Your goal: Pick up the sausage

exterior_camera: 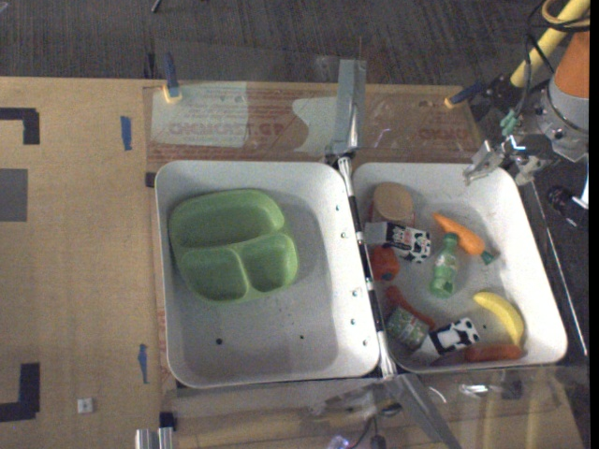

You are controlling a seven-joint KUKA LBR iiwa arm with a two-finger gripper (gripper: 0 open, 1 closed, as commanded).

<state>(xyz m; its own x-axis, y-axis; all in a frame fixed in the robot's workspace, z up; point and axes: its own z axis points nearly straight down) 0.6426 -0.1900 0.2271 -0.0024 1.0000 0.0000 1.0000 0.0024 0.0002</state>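
Note:
The sausage (493, 353) is a reddish-orange link lying flat along the front wall of the right bin (547, 293), just in front of the banana. My gripper (504, 164) hovers over the bin's far right corner, well away from the sausage and above the bin floor. Its two metal fingers stand apart, open, with nothing between them. The arm's orange band (573, 64) sits at the right edge of the view.
Packed in the right bin are a banana (502, 314), carrot (460, 234), green bottle (445, 266), two cow-print cartons (408, 240) (455, 336), a can (406, 326), red pieces (384, 262) and a brown round item (394, 201). A green divided tray (234, 244) lies in the left bin (271, 344).

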